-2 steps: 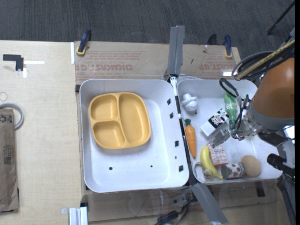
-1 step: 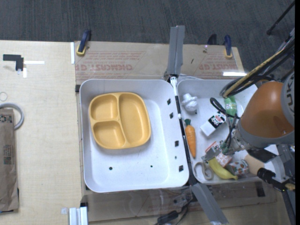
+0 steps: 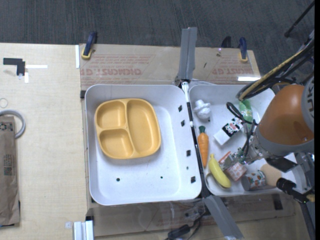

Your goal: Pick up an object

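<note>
The right bin (image 3: 218,90) holds several small objects: a white crumpled item (image 3: 202,109), an orange carrot (image 3: 203,145), a yellow banana (image 3: 218,171), a black-and-white box (image 3: 228,130), a reddish packet (image 3: 234,170), a green piece (image 3: 245,109) and a printed cup (image 3: 255,179). The arm, with its orange band (image 3: 286,118), hangs over the right side of this bin. My gripper (image 3: 245,153) is low among the objects, just above the reddish packet and beside the box. The wrist covers its tips.
The left bin (image 3: 137,181) carries a yellow three-compartment plate (image 3: 128,128). A grey divider bar (image 3: 187,54) runs between the bins. Blue clamps (image 3: 90,44) hold cardboard at the back. A brown paper bag (image 3: 7,164) lies at the far left of the bench.
</note>
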